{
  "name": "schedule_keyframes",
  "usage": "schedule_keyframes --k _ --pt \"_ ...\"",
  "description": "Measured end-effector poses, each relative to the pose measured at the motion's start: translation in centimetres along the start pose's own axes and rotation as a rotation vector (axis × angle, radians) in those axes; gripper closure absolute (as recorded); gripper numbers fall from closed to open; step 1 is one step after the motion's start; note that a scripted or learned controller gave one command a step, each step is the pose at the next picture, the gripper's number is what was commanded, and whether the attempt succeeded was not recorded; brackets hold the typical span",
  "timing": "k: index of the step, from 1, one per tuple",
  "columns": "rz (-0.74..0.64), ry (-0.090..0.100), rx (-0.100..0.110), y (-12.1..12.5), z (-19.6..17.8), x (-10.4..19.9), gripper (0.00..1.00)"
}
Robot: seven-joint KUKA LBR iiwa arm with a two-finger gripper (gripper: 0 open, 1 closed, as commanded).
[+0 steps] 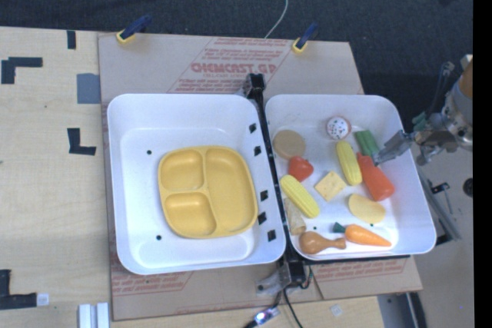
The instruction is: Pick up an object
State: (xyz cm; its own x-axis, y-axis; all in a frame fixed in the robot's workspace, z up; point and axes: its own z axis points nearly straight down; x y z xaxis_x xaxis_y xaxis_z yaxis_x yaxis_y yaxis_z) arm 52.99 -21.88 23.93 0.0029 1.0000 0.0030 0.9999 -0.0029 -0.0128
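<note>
The right bin [388, 113] holds several toy foods. Among them are a brown disc [290, 143], a white speckled ball [337, 127], a green piece [366, 142], a corn cob [348, 163], an orange-red pepper [376, 178], a red tomato [300, 168] and a cheese wedge [330, 185]. Nearer the front lie a second corn cob [300, 196], a yellow lemon [366, 208], a carrot [365, 236] and a drumstick [321, 243]. My gripper [390, 149] reaches in over the bin's right rim, just above the pepper and the green piece. Nothing shows in its grasp.
The left bin [127, 119] bears a yellow divided plate [207, 190]. A black clip [254, 84] sits where the two bins meet at the back. Both bins rest on a cardboard sheet [231, 65] held by two clamps. The arm's body [453, 123] stands at the right edge.
</note>
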Motion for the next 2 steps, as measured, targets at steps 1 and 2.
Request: schedule_keyframes --k 1,2 --pt "-0.004 -0.003 -0.012 0.2 -0.6 0.0 0.00" --pt "-0.005 -0.002 -0.006 0.2 5.8 0.4 0.00"
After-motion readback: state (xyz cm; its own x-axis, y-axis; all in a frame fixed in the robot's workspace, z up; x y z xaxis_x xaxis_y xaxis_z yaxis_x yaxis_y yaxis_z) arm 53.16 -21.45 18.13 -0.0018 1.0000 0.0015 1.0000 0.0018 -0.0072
